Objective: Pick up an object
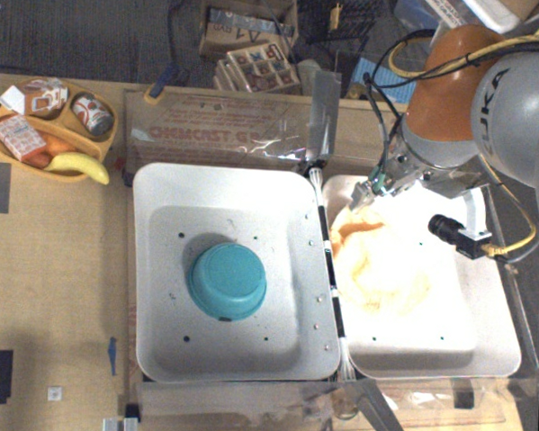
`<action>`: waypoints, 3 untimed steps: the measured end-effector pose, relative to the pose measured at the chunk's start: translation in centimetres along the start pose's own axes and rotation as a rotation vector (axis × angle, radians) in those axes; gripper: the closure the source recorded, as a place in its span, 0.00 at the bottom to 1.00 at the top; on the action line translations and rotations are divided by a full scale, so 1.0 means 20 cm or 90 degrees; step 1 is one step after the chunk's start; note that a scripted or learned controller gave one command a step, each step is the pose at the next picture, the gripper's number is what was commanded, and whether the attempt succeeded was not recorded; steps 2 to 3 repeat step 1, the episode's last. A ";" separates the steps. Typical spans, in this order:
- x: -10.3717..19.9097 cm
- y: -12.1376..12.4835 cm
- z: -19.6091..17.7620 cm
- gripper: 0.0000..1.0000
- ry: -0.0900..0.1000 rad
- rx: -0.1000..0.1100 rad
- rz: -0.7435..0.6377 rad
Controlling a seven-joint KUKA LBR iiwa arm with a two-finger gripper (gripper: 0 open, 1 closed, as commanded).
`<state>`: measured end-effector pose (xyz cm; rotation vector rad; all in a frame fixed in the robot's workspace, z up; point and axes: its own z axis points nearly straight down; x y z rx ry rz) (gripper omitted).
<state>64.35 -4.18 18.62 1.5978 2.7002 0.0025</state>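
A teal bowl (228, 280) sits upside down near the middle of the left bin (162, 204), one of two shallow white bins side by side on a wooden worktop (50, 271). In the right bin (488, 348), washed out by strong glare, lies a pale yellowish object (388, 279) with an orange object (351, 232) at its upper left, close to the divide between the bins (the glare hides what either is). Above the right bin's far left corner hangs the gripper (368, 190) of the grey arm (518, 106), its orange band (452, 84) just above the wrist; its tip is just beyond the orange object, and whether the fingers are open or closed cannot be told, nor is anything seen between them. Farther back, a clear plastic sheet (224, 131) lies along the worktop behind the bins, and at the far left a yellow tray (3, 142) holds a banana (78, 166), small cartons and a can.
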 end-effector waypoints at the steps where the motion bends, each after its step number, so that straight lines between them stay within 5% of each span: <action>1: 0.00 0.00 0.00 0.00 0.000 0.000 0.000; 3: 0.00 0.00 0.00 0.00 0.000 0.000 0.000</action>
